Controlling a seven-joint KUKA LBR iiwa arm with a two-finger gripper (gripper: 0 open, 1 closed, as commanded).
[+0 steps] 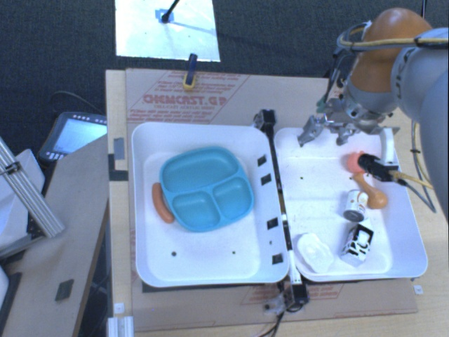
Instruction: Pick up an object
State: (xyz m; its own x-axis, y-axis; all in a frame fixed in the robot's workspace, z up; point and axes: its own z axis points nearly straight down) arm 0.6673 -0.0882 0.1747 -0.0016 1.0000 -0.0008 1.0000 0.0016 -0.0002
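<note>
Tool (324, 130): fingers apart, nothing between them, over right bin's (410, 258) far edge.
Can (353, 206): at tool's 5 o'clock, well apart.

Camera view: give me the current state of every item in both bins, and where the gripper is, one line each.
Blue divided tray: flat in the left bin, compartments facing up.
Orange hot dog: lying beside the tray's left edge.
Small can: on its side in the right bin.
Black-and-white carton: tipped over, near the front.
White cup: lying at the front left corner of the right bin.
Gripper: above the right bin's back edge, holding nothing.
</note>
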